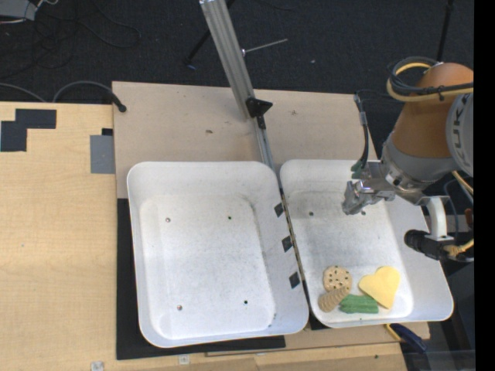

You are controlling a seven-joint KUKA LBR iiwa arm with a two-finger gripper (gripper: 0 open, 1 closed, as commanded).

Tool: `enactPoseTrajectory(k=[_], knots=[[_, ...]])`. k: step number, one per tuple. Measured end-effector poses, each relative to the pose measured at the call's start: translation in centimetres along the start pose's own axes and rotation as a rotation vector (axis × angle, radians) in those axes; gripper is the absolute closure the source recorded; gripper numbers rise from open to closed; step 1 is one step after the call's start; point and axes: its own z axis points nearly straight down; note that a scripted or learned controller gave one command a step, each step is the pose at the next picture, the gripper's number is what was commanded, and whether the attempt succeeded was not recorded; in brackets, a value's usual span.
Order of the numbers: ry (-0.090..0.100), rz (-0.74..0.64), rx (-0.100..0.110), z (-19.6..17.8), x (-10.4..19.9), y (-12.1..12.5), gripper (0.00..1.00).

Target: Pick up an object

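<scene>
Gripper point(355, 203) over right bin point(325, 178), finger state can't tell. Below it: cookie point(336, 277), heart point(382, 285), green piece point(359, 304), well apart.

A slanted aluminium rail point(232, 60) rises behind the bench point(186, 122), with black cables point(46, 91) beyond.

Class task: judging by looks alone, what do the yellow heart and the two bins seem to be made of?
Yellow heart: probably foam or soft plastic; flat matte colour, rounded edges. Left bin and right bin: likely moulded plastic; white, lightly speckled, with smoothly curved rims and corners. None of it is certain from this view.
</scene>
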Motion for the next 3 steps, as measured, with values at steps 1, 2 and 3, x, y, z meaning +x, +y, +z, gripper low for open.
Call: enactPoseTrajectory(k=[1,2,3], knots=[[0.0,0.0,0.001,-0.4,5.8,-2.2,1.0],[0.0,0.0,0.001,-0.5,11.8,-3.9,1.0],[0.0,0.001,0.001,-2.0,16.3,-6.3,1.0]])
